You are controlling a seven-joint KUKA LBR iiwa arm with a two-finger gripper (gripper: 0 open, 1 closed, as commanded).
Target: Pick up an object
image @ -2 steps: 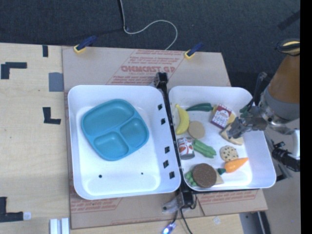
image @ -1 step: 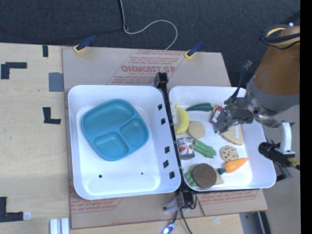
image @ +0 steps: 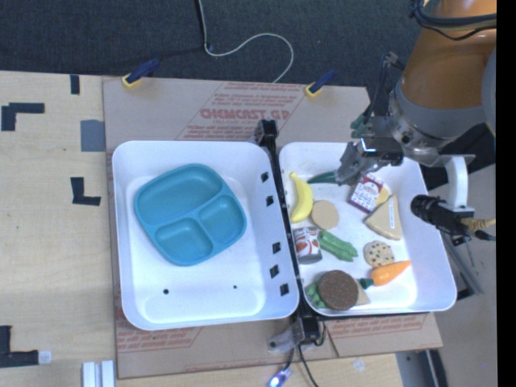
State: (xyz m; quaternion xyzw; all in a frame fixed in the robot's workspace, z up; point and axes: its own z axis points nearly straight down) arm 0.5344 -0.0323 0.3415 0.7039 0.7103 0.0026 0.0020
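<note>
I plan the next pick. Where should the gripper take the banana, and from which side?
Probably across the banana's middle, coming from straight above. It lies flat and curved beside the bin's dividing wall, with a round cracker close at its lower end, so the middle looks freest.

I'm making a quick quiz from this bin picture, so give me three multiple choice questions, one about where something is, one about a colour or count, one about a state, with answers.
1. Where does the banana lie?
A. On the cardboard
B. In the right bin, by the divider
C. On the divided plate

2. What colour is the divided plate?
A. Blue
B. Red
C. Yellow

3. How does the plate stand?
A. Stacked on the toy food
B. Tipped on its edge
C. Flat in the left bin, nothing in its sections

Answers:
1 B, it rests in the right bin beside the wall shared with the left bin.
2 A, its whole surface is blue.
3 C, it lies flat in the left bin, its three sections bare.
</note>
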